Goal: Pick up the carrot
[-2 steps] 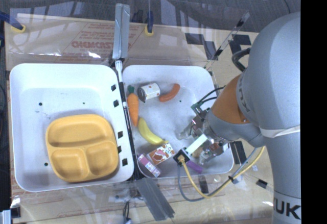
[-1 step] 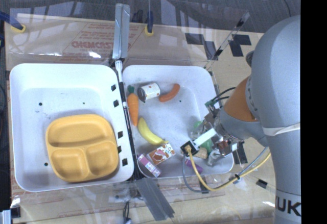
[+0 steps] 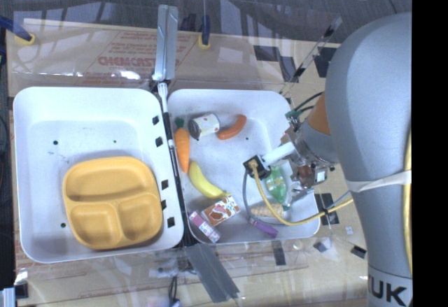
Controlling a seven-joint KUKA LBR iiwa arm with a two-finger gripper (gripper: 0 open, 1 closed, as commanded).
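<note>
Two shallow white bins sit side by side, seen from above at a slant. Nearest the viewer, at the front wall of the right bin, lies a small brown and pink snack packet, with a small purple item to its right. The left bin holds a yellow divided tray toward its near side. A little farther in, a yellow banana lies at a slant in the right bin. To its right is a clear green object, too blurred to name. The gripper hangs just over that green object, on the right side of the bin, well apart from the carrot; how wide it stands cannot be told. The orange carrot lies along the right bin's left wall, thick end away from the viewer, narrow end just beside the banana's far end. Beyond it lie a small grey can on its side and a reddish sausage. The grey arm fills the right of the scene.
</note>
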